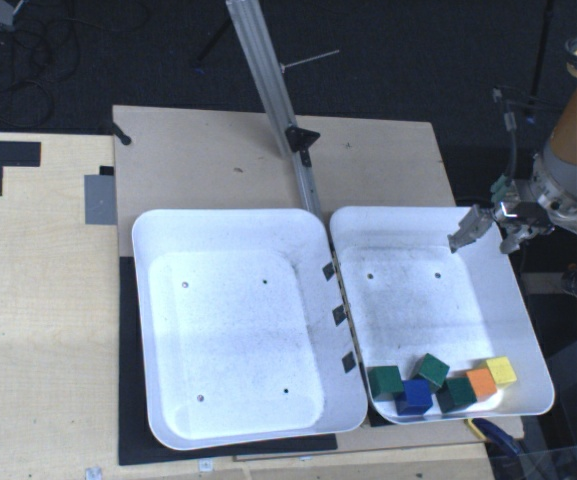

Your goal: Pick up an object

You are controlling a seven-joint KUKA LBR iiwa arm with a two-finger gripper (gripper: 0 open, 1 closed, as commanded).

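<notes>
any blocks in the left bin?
No. The blocks all sit clustered at the near edge of the right bin, not in the left bin.

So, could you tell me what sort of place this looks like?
Probably a robotics lab: a bench with two white bins, coloured blocks heaped in the right one, and a gripper above its far edge.
</notes>
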